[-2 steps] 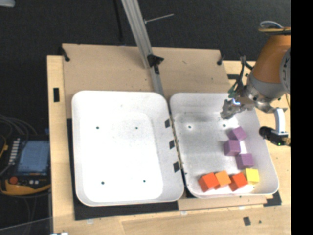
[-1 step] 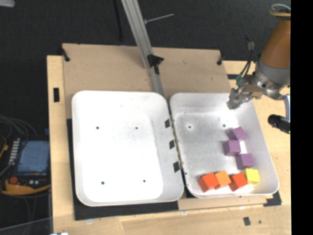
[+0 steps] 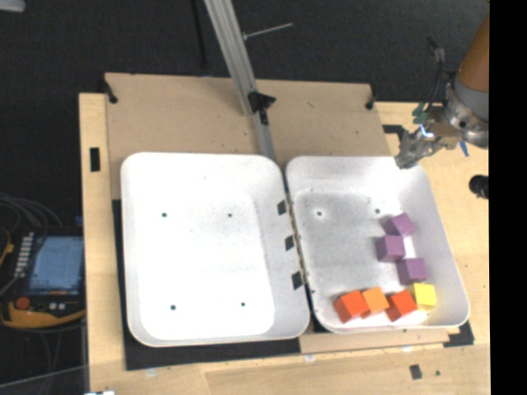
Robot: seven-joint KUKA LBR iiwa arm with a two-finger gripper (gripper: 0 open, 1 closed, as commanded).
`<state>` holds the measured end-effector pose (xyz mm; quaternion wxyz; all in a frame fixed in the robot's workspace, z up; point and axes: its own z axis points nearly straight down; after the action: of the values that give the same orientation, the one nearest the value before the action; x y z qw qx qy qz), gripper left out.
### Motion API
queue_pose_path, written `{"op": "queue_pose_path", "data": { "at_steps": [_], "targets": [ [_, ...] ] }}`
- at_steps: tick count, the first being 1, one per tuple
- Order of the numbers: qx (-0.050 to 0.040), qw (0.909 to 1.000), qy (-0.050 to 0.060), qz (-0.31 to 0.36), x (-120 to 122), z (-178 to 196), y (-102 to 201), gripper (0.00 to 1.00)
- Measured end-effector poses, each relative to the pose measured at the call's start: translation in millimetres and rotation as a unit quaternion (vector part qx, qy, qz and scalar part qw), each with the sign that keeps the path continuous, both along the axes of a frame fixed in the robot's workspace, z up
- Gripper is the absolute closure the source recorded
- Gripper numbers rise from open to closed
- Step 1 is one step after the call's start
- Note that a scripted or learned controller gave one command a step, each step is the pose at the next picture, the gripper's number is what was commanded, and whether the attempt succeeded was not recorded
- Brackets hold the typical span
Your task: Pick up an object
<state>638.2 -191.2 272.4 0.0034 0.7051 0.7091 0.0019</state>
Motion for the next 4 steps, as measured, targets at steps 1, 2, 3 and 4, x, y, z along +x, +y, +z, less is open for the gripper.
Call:
{"op": "queue_pose_path", "data": {
  "at_steps": [1,2,3,4],
  "targets": [
    [0.0013,1.0,0.003,0.0,-3.5,7.2,50.3,1.0],
    [0.0014,1.0,0.004,0.0,-15.8,7.8,97.5,1.0],
    [0.002,1.0,0.005,0.001,-18.4,11.6,149.3,1.0],
    [0.0013,1.0,0.005,0.0,-28.0,-6.2,197.4,1.0]
  ]
}}
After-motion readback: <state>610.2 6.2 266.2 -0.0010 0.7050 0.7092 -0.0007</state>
